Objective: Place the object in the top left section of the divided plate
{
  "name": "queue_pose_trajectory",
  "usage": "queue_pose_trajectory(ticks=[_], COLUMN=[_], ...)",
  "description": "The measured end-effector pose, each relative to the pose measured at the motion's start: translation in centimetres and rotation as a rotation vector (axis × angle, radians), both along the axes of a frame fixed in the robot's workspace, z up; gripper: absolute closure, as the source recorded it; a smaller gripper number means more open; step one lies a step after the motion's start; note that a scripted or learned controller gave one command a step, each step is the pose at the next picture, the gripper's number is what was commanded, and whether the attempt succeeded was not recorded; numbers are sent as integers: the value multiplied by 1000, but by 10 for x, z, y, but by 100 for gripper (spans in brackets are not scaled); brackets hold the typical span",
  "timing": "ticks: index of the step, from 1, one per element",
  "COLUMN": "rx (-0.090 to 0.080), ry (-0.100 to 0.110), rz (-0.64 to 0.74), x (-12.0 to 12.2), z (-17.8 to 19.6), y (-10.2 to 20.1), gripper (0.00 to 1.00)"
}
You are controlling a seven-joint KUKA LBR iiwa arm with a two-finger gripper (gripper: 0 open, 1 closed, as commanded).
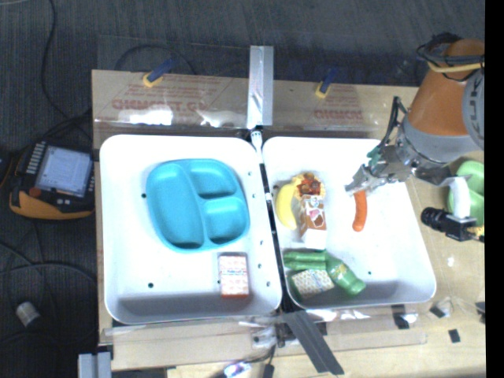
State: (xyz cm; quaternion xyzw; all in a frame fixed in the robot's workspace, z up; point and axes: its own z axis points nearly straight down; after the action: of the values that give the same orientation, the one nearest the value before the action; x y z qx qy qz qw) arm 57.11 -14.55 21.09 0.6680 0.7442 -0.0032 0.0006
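Gripper [364, 186], finger state indiscernible, poised at the top of the carrot [360, 211] in the right bin [409, 242]; blue divided plate [198, 203] awaits delivery.

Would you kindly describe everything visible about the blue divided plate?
The blue divided plate is a rounded turquoise dish, seemingly plastic, with raised ridges splitting it into one large section on the left and two smaller ones on the right. It lies flat in the left bin, in its upper middle part. All three sections hold nothing. A small pink-and-white packet lies just below it, apart from its rim.
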Motion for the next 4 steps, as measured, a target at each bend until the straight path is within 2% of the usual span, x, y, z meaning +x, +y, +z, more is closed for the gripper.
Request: queue_pose_trajectory(ticks=[1,2,3,4], rx=[5,5,5,6], ry=[2,1,1,4], rz=[-88,6,6,7], x=[-42,3,3,3], z=[-29,-28,-28,-21], y=[63,105,105,105], gripper=[100,100,0,100])
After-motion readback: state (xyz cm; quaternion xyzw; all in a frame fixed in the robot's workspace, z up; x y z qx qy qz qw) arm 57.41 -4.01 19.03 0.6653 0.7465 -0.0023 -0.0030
